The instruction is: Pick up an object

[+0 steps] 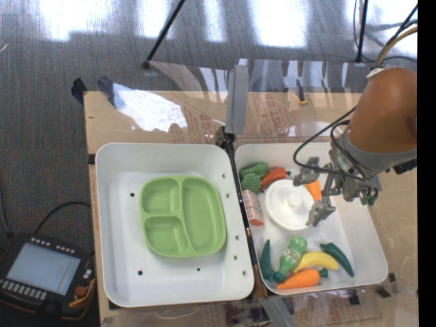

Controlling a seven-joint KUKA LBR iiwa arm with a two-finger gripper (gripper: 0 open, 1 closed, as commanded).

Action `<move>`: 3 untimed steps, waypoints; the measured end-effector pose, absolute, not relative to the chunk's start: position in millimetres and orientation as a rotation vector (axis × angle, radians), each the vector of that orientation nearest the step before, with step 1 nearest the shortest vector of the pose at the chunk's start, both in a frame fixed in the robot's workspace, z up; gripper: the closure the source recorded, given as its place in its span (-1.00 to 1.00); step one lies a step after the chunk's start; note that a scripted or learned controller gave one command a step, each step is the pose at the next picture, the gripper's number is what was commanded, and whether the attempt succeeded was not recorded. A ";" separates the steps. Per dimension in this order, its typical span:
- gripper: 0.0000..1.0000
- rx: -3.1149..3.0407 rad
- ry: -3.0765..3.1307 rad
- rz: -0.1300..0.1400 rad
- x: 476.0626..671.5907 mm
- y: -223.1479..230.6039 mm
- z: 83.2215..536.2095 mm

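My gripper hangs over the right bin, its two fingers spread wide and open. One fingertip is near the bin's back, the other at the edge of a white round dish. A small orange piece shows in the gap between the fingers, beside the dish; the fingers do not close on it. Nearby lie a green broccoli, a red-orange vegetable, a green bottle, a yellow banana and an orange carrot.
The left bin holds a green divided plate. A red-and-white packet lies by the wall between the bins. A dark green pepper and a green chili sit at the right bin's front. A pendant rests on the floor at left.
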State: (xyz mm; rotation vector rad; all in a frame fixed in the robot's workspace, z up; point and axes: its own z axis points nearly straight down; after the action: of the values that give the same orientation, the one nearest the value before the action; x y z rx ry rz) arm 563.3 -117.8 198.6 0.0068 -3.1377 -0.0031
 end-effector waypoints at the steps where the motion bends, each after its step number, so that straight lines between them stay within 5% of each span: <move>1: -1.00 0.051 -3.153 0.004 639.7 -138.7 110.7; 2: -1.00 0.097 -3.174 0.009 606.1 -177.9 104.8; 3: -1.00 0.141 -3.163 0.009 640.4 -186.5 103.7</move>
State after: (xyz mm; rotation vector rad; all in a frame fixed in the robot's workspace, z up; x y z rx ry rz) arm 640.4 -186.5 103.7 0.1407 -3.1630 0.0092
